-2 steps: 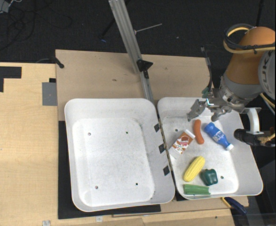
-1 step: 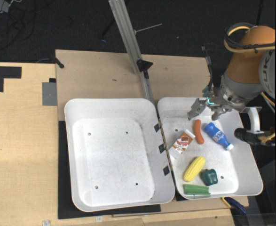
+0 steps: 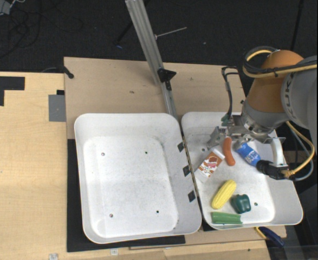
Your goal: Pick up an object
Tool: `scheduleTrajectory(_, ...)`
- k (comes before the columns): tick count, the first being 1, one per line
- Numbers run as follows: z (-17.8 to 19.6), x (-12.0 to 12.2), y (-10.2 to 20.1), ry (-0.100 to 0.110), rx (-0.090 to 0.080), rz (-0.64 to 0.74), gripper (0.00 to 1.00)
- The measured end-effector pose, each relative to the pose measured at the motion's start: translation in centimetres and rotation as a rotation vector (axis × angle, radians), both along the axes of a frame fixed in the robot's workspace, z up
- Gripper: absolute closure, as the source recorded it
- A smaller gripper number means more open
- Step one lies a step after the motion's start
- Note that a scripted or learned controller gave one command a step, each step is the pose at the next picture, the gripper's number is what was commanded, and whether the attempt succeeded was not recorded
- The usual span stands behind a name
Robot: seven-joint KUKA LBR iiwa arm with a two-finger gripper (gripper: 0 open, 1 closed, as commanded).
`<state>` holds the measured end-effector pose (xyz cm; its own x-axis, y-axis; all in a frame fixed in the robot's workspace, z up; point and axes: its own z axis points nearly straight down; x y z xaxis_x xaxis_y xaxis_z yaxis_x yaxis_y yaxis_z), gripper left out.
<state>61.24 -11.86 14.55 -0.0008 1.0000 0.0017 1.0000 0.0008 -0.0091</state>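
Nearest the camera, along the front wall of the right bin, a green stick-shaped piece lies flat, nearly parallel to that wall. Just behind it sits a dark green pepper-like piece, and touching or almost touching its left side is a yellow corn cob, tilted so that its upper end points up and to the right. Farther back, near the bin's left wall, a small red-and-white carton lies at a slant. Beside it to the right an orange carrot-shaped piece lies roughly lengthwise toward the rear, and a blue-and-white item rests just right of that, well apart from the corn.

Over the carrot's far end the tool is down inside the bin, under the grey arm with its orange band, which reaches in from the right. Whether its fingers are wide or narrow I cannot tell, since the wrist hides them; nothing can be seen gripped between them. A black cable with a yellow lead loops off the wrist over the bin's right side.

To the left, the other white bin stands side by side with the first, their walls touching, black clips along the seam. Both rest on the bench. Beyond them a grey metal rail slants up toward the dark background.
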Motion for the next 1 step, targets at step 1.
scheduleTrajectory(1,-5.11,0.05,0.12,-0.007,-0.001,-0.001,0.0)
